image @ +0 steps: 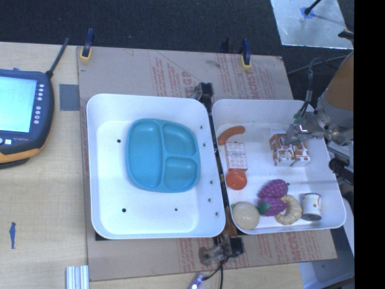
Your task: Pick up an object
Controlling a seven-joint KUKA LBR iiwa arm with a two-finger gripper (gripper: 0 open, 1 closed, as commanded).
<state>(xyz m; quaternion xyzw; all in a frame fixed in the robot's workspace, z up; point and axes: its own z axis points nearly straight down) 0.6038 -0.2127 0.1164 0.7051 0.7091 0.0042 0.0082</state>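
At the far left of the bench a handheld control pendant (18, 116) with a lit screen is seen lying on the wooden surface. A brown cardboard sheet (180, 71) is spread beneath both bins and is held at its far edge by two clamps.

The left bin (102, 221) is occupied by a blue divided plate (162, 155), which is laid flat near the bin's middle with its three compartments facing up.

In the right bin (252, 108), several small things are scattered. Close to the dividing wall an orange sausage-shaped piece (230, 133) is found, with a small white packet (236, 156) just below it and an orange round piece (236, 179) below that. At the near edge a pale egg-like object (245, 215) is placed. Beside it lie a bunch of purple grapes (273, 195) and a tan ring-shaped pastry (290, 210), the two touching. A small white can (311, 206) is set just to the right of the pastry. Farther back, a brown-and-white carton (289, 150) is seen lying on the bin floor.

The gripper (299, 131) is positioned over the carton's far end, perhaps touching it. Whether the jaws are spread or pressed together cannot be told, as they are blurred against the carton.
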